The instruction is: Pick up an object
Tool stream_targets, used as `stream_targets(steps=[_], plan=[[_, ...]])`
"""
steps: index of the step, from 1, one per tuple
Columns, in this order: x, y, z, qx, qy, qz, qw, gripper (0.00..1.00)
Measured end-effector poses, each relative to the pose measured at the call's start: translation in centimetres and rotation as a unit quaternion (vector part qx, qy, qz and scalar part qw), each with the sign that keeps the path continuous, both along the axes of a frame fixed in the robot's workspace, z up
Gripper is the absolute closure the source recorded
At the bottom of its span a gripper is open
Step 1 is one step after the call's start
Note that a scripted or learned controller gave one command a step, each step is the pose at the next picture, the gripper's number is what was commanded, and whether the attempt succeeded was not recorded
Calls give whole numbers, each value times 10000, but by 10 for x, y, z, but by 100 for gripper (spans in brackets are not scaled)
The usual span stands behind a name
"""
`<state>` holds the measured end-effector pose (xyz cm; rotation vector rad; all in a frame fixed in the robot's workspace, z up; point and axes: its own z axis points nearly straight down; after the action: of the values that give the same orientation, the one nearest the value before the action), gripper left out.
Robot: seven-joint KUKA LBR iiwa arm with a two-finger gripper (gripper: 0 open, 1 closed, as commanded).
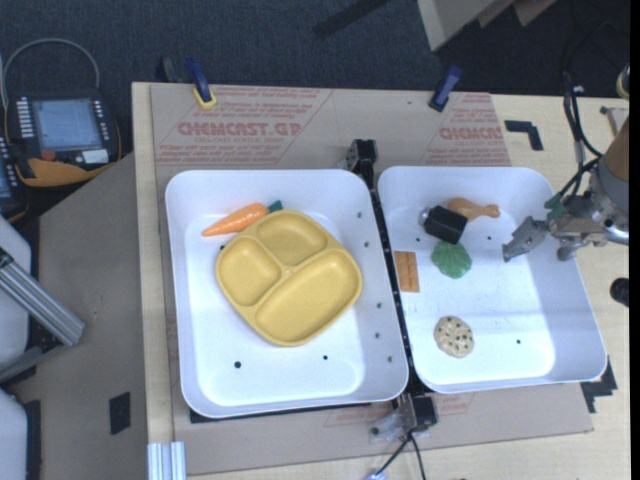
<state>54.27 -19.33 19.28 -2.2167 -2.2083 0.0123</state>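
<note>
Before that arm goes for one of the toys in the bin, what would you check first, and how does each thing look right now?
1. Gripper open: ok, fingers spread.
2. Gripper carrying nothing: ok.
3. Gripper over the right bin: ok, near its right wall.
4. Cookie lying apart from other things: ok.
5. Green toy clear of neighbours: not ok, black block sits right beside it.
6. Chicken leg free: cannot tell, it may touch the block.

We see open white floor across the right bin (560,358) — only a speckled round cookie (454,336) interrupts it; toys crowd its upper left.
</note>
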Motion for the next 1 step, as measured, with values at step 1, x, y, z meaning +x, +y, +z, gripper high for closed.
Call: stream_targets(steps=[1], plan=[[3,1,8,-17,-71,20,10000,0]])
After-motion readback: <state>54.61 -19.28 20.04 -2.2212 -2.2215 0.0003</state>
